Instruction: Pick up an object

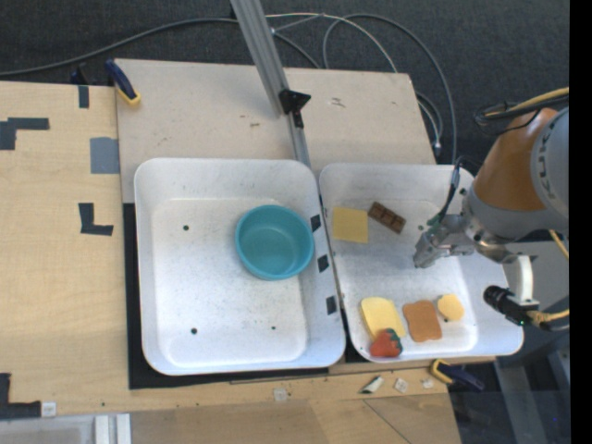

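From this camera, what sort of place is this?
Likely a robot lab's pick-and-place test bench: two white bins side by side, toy food such as a strawberry, and loose cables behind the board.

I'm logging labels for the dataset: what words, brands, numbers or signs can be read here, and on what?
None can be read.
The blue bowl, the food pieces and both white bins bear no print.
The small white scraps on the bench's front edge are too small to tell.

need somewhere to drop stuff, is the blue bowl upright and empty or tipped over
Upright and empty. The blue bowl sits in the left bin with its round opening facing up, and only its bare blue inside shows.
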Robot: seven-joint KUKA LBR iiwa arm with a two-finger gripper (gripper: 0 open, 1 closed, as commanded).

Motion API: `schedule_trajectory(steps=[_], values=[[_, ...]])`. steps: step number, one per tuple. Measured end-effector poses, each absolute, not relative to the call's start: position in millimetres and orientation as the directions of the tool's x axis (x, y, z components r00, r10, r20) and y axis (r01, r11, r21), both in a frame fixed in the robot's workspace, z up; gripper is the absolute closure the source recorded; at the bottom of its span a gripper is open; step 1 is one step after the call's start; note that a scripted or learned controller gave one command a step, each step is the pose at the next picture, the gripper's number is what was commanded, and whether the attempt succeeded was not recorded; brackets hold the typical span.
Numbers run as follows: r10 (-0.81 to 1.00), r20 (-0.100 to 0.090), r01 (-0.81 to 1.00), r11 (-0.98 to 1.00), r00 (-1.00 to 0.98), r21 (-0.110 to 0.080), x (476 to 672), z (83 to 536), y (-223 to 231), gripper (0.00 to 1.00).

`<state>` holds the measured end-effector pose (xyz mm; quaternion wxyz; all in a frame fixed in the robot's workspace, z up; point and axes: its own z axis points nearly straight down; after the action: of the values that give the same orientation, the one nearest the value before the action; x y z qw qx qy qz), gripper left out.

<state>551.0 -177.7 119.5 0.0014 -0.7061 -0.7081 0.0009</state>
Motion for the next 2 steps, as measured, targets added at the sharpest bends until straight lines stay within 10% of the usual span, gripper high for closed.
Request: schedule_trajectory(steps=[2], values=[[1.000, -0.002, 1.000, 0.001, -0.001, 0.006, 560.4, 236, -179, 1.00]])
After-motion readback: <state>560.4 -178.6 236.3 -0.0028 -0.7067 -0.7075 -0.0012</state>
